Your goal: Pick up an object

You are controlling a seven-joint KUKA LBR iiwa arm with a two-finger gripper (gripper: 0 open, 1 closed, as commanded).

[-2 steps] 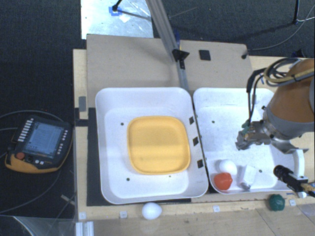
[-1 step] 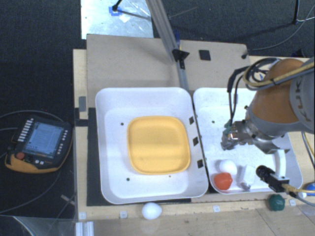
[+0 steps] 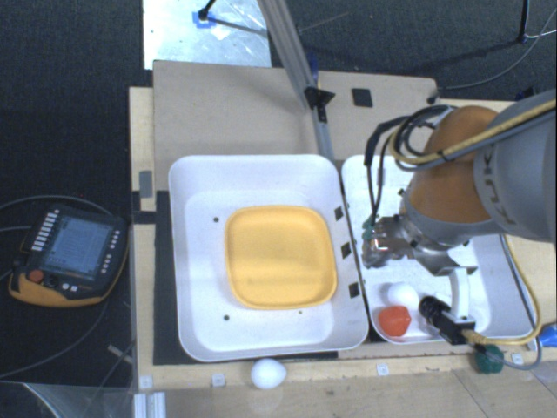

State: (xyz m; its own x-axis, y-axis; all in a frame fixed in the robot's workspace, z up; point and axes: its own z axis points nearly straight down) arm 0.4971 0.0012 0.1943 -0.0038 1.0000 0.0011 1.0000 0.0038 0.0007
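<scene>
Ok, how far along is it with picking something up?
Nothing looks done yet: the white ball and the red object both lie in the front corner of the right bin, and nothing is visibly lifted. In hand: the arm is over that bin, its wrist close behind the two. Left: grasping one and raising it clear. Whether a grasp has begun is hidden under the wrist.

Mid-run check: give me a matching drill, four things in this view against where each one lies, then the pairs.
Things:
1 yellow plate
2 red ball
3 white egg
4 handheld controller

Places:
A outside the bins, at the near edge of the bench
B right bin
C left bin
D off the bench, at the view's far left

Pairs: 1-C, 2-B, 3-A, 4-D
</scene>
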